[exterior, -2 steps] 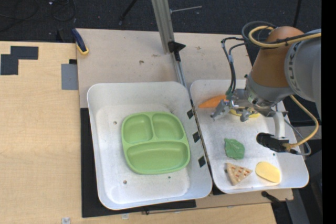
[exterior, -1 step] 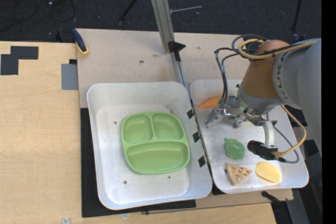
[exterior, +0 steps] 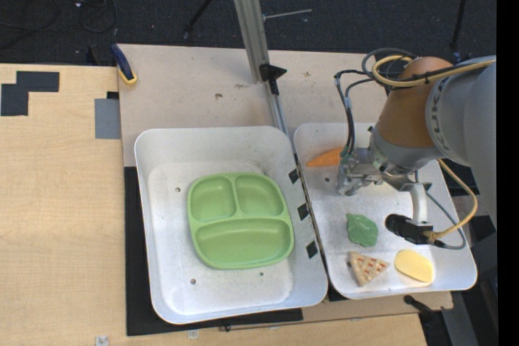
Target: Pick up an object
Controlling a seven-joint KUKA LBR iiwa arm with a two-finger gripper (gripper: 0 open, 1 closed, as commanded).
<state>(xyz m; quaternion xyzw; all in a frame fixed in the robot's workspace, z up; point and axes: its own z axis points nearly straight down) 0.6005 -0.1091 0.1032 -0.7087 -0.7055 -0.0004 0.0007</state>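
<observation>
My pincer [exterior: 354,177] sits low in the right bin [exterior: 462,271] beside the orange piece [exterior: 324,158]; can't tell if it's open or closed, and nothing is visibly held, so the pick isn't done. Right bin count: one orange piece, one green lump [exterior: 362,229], one pizza slice [exterior: 367,267], one yellow piece [exterior: 414,265]. Left bin [exterior: 162,288]: one green tray [exterior: 240,219].

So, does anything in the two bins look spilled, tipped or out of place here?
Nothing stands out. The green plate lies flat in the left bin; the orange, green, yellow and pizza-like pieces lie apart in the right.
</observation>
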